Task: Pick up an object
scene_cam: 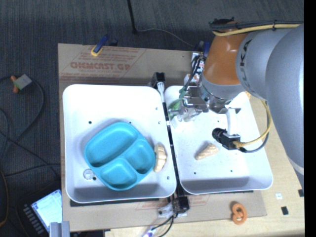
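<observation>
Whether the fingers of the gripper (188,109) are spread or closed cannot be told; the wrist hides them, low in the right bin (247,184) by its far left corner. Nearer, a tan cone-shaped piece (206,152) lies well apart, toward the bin's middle, so closing here would likely miss it. Farther on, a small green thing (174,104) sits just beside the gripper against the bin's left wall, where a finger may catch the rim or nudge it away.
</observation>
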Robot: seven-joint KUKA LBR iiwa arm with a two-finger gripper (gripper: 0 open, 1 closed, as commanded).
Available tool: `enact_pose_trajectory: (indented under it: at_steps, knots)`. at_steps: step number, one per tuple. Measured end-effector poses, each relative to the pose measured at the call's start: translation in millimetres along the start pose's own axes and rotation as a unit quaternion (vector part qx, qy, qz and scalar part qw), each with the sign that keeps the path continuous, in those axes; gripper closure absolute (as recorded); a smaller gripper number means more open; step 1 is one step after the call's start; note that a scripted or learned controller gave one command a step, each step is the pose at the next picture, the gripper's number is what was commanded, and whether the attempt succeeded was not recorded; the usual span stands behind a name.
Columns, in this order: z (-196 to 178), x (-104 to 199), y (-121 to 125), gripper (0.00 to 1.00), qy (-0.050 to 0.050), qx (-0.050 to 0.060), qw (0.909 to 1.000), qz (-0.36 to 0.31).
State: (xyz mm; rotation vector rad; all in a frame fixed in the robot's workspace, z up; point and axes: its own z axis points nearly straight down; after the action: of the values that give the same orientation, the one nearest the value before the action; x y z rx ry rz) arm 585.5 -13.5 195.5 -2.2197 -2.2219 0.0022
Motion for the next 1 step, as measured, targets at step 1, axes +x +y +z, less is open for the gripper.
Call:
enact_pose_trajectory:
  at_steps: [1]
  knots:
    - [-1.7, 27.7, -55.5, 1.0, 0.0, 0.0, 1.0, 0.0]
